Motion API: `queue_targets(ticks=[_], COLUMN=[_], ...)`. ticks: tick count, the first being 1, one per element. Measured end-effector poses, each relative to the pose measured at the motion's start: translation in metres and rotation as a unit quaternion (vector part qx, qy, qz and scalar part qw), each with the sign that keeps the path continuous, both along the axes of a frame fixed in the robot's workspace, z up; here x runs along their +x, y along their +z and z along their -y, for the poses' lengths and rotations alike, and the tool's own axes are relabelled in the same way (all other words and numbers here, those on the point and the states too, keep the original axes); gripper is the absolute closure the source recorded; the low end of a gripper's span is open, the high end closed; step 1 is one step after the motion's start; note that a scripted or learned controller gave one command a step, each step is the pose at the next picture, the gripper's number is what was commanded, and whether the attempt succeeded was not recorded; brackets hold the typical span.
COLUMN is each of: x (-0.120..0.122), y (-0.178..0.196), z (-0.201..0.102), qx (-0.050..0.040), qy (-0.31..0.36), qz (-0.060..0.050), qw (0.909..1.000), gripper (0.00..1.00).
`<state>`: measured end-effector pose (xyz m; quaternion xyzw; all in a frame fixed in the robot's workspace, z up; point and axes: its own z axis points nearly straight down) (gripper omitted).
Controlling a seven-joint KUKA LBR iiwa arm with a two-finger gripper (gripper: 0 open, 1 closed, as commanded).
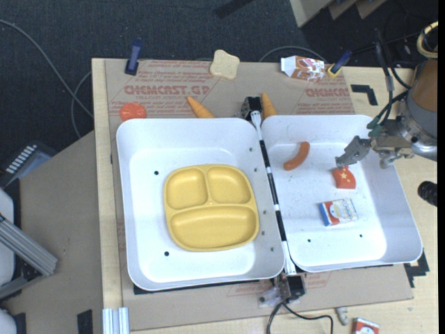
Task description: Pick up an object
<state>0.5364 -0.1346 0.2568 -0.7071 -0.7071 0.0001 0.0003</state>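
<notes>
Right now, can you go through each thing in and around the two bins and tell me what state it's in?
Gripper: over the right bin, above the red piece, nothing seen between its fingers.
Red piece: lying loose on the bin floor.
Sausage: lying curved, untouched.
Small carton: lying flat.
Yellow divided plate: right way up in the left bin.

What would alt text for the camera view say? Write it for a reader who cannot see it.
From the right, the grey arm's gripper hangs just above a red strawberry in the right bin, which also holds a sausage and a small carton. The left bin holds a yellow divided plate.
</notes>
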Motion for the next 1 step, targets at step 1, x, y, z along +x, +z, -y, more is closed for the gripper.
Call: queue_targets(ticks=[1], x=[0.0344], y=[-0.0806], z=[0.0463], qx=[0.0002], qy=[0.000], qz=[-0.001], qw=[1.0000], gripper=[0.00])
